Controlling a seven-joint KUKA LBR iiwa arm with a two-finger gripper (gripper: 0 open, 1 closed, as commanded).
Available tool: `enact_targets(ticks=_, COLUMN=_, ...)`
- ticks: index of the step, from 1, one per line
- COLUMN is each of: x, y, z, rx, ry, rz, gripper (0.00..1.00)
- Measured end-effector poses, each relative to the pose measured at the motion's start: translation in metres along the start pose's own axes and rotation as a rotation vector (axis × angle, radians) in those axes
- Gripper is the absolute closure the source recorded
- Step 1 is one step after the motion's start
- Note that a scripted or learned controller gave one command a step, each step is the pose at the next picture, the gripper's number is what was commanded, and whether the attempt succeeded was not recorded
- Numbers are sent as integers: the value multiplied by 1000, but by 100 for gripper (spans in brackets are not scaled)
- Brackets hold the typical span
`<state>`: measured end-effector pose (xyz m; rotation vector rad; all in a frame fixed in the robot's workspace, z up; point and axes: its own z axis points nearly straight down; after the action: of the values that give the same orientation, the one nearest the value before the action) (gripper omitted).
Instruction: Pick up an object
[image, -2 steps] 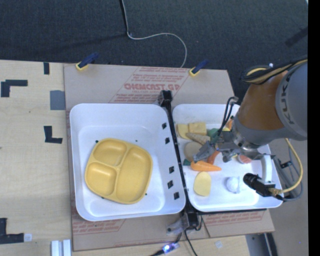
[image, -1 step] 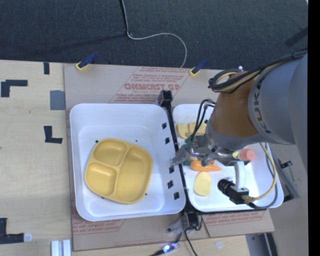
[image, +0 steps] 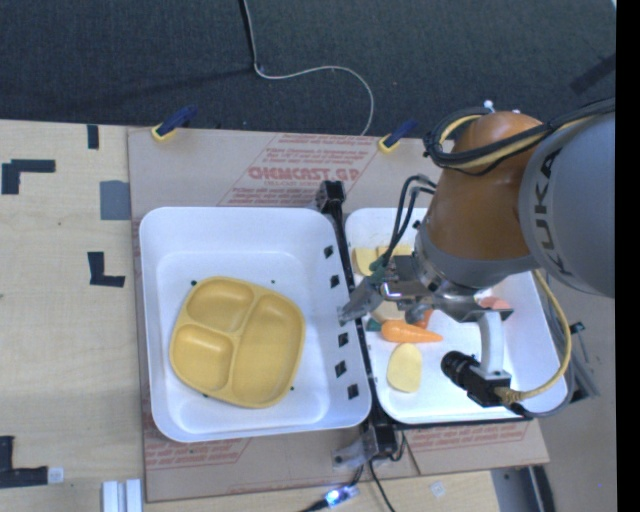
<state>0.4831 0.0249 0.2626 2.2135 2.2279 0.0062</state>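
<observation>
The arm reaches in from the right and its bulk hangs over the right bin (image: 535, 385), so much of that bin's far half is hidden under the orange band and grey wrist. The gripper (image: 383, 300) sits low at the bin's left side, close to the divider between the two bins, a posture that suits a descent onto one of the small items lying there.

The likeliest targets lie just near of the gripper: an orange carrot-shaped piece (image: 412, 333) lying roughly left to right, and near of it a pale yellow rounded piece (image: 405, 368) resting flat on the bin floor. The two sit close together, almost touching. A further pale yellowish item (image: 366, 260) peeks out at the far left of the bin, and a small reddish sliver (image: 492, 300) shows at the wrist's right edge; what either is I cannot make out.

The wrist hardware blocks the tips, so I cannot tell how the jaws stand, and nothing is visibly held. The carrot piece seems to lie just beside the tool rather than in it.

The left bin (image: 160, 240) holds a yellow compartment tray (image: 238, 340), lying flat and a little askew, well apart from the arm and probably not the present aim.
</observation>
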Motion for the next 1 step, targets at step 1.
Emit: enact_targets(ticks=1, x=-2, y=0, z=-5, rx=8, ry=-2, rz=3, gripper=100)
